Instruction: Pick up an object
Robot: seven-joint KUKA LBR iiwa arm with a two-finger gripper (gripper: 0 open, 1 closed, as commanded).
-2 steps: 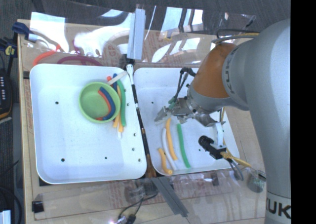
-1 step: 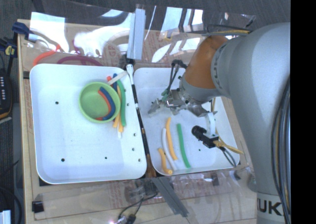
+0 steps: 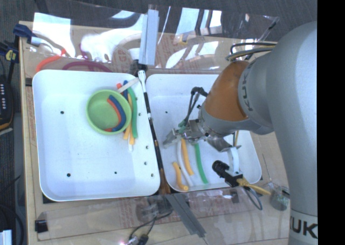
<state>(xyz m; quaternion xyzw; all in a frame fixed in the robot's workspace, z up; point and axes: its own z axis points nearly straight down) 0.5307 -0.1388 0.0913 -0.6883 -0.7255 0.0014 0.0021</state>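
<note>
Several thin sticks lie in the right bin (image 3: 161, 98): an orange stick (image 3: 179, 176) nearest the front rim, then a white stick (image 3: 184, 166), a green stick (image 3: 200, 167) and a yellow stick (image 3: 186, 154) just behind. They look light, stiff and smooth, likely to slide, so a pinch across the middle of one seems best. The gripper (image 3: 180, 135) hangs right above the yellow stick's far end; whether its jaws are released or clenched I cannot tell. Beyond, in the left bin (image 3: 64, 147), a green bowl (image 3: 108, 111) sits.

green bowl (image 3: 108, 111), white bins (image 3: 64, 157), orange band (image 3: 229, 98) on grey arm (image 3: 285, 76).
</note>
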